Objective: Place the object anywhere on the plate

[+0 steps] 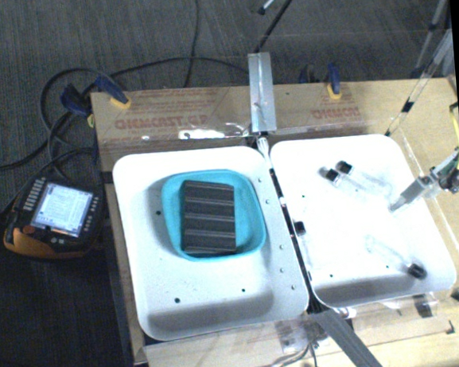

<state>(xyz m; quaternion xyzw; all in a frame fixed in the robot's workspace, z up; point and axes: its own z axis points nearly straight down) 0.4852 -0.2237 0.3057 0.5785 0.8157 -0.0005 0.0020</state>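
- A dark grey ribbed block [209, 216] lies flat on a turquoise plate [251, 217], near the plate's middle.
- The plate sits in the left white bin [155, 289], toward its far half.
- The right white bin [341, 273] holds small clear items with black caps: one [339, 171] near the far side, one [415, 269] by the near right corner.
- The gripper [445, 177] is at the right bin's right rim; whether its fingers are spread or pressed together, I cannot tell.
- A handheld control pendant [55, 214] rests on the floor to the left.

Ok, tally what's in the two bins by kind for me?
Teal plate: 1
Dark ridged block on the plate: 1
Clear vials with black caps, one at, one at: 2
Total: 4
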